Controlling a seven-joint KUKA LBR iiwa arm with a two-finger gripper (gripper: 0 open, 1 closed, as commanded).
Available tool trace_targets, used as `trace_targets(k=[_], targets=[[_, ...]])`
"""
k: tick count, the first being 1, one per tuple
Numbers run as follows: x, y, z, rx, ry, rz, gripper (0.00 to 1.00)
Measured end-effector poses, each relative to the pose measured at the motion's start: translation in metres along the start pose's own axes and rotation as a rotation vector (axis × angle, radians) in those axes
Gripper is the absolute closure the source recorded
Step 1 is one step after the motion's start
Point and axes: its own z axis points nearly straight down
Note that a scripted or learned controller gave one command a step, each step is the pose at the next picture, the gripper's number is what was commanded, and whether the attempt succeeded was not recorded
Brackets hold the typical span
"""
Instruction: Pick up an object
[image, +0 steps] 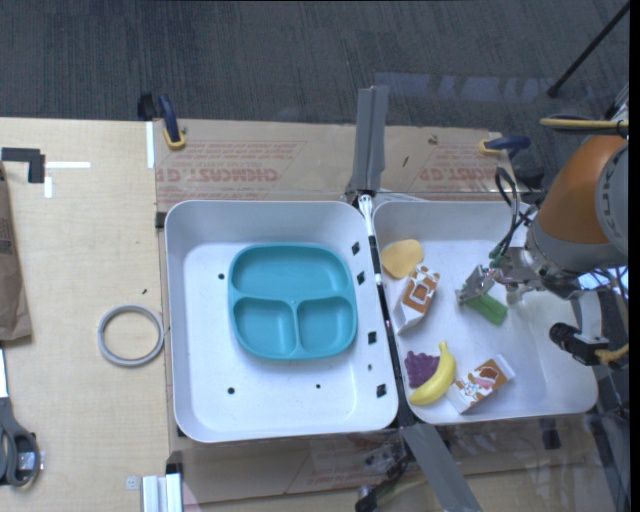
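Observation:
In the right bin (560, 400) my gripper (492, 288) hangs low near the bin's upper right part. It is directly over a small green block (490, 309), which peeks out just below it. Whether the block is gripped is unclear. Other items lie in the same bin: a yellow round piece (402, 257), a white and orange carton (418, 295), purple grapes (420, 364), a banana (437, 379) and a second small carton (483, 383).
The left bin (200, 390) holds a teal divided plate (293, 300). A divider bar (371, 150) runs between the two bins. A tape ring (131, 333) and scissors (15, 456) lie on the bench at the left. The arm's orange band (585, 180) is at the right.

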Motion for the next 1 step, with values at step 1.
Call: trace_targets(k=[1], targets=[[-0.0003,0.0,-0.0055,0.005,0.0,-0.003,1.0]])
